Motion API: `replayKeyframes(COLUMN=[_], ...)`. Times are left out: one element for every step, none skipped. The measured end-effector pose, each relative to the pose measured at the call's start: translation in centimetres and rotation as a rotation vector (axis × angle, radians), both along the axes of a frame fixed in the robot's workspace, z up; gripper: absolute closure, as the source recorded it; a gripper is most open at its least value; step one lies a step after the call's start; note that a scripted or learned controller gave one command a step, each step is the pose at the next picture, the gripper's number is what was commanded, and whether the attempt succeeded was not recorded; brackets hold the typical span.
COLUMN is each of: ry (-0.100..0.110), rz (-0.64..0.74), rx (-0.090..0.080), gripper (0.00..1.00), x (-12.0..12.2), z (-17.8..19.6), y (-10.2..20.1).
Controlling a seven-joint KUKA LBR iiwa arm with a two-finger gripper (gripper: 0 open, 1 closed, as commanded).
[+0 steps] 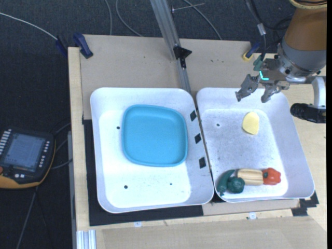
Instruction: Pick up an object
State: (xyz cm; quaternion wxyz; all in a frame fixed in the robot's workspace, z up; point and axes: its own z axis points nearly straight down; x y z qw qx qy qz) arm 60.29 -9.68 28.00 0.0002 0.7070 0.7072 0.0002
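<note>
Nearest you: at the near wall of the right bin [298,134] lies a row of three toys touching end to end, a green piece [231,183], a tan stick [250,176] and a red piece [271,176].
Landmark: you can place everything from that right bin, one of two shallow white bins side by side on the worktop [140,61].
Task's thing: a small yellow object [251,123] lies alone on the bin's floor, in its far half, well apart from the toy row.
End effector: the end effector [258,90] hangs over the bin's far rim, its two dark fingers spread apart with nothing between them.
Key relation: the yellow object sits just toward the near side of the end effector, close by and almost directly under the gap.
Long axis: the object looks slightly taller than wide, running roughly far to near; you would likely close across its narrow width.
Open room: bare floor surrounds the object on every side, so a straight descent looks unobstructed.
Edges: the bin's far rim and right wall are the closest hazards for the fingers.
Left neighbour: the left bin [104,139] holds a blue plate [154,135], away from the reach.
</note>
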Motion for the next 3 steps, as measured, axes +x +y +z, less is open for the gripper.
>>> replayKeyframes(ry=[0.000, 0.004, 0.005], rz=[0.000, 0.000, 0.000], rx=[0.000, 0.000, 0.001], gripper=[0.00, 0.00, 0.00], x=[0.0, -0.6, -0.4], z=[0.0, -4.6, -10.8], y=[0.0, -0.6, -0.6])
